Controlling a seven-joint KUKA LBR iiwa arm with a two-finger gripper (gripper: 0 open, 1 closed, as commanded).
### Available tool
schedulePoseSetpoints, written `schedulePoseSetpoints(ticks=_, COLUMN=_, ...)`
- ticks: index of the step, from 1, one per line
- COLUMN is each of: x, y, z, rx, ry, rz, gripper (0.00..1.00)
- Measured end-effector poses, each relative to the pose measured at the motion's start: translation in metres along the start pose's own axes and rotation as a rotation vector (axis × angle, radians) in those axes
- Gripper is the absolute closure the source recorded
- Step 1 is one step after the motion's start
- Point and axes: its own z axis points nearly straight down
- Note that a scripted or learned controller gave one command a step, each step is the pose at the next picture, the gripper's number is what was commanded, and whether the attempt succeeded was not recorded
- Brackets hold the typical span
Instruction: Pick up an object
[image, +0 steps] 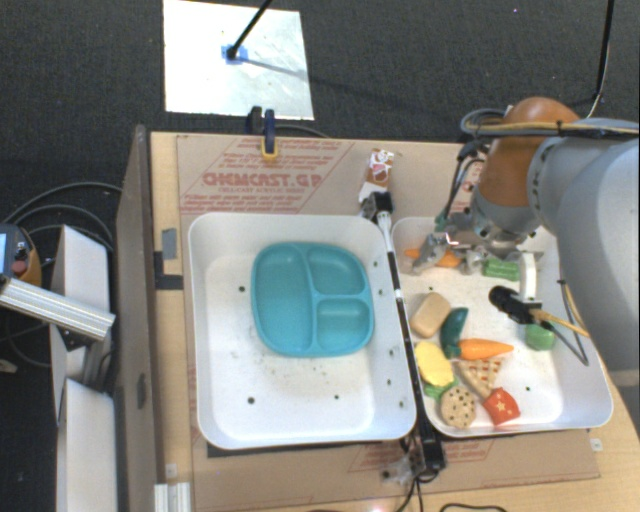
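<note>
Dark speckled carpet floor (80, 90) all around. Shiny silver sheet (238, 60) lying flat on it at top. Brown printed cardboard (262, 170) covering the surface. Black cables (50, 205) looping at left beside a white frame (85, 400).

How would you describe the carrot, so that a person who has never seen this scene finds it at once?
Look at the right white bin, the one crowded with toy food. Near its middle lies the carrot, pointing toward the arm's side, just right of a dark teal piece. It is the only long, tapered, plain orange item there; the red piece below it is short and blocky.
</note>
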Motion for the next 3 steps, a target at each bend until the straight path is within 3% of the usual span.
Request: schedulePoseSetpoints(ticks=3, x=-0.0019, y=0.0002, z=-0.0001, rx=0.001, ry=0.004, rz=-0.001, gripper=0.0)
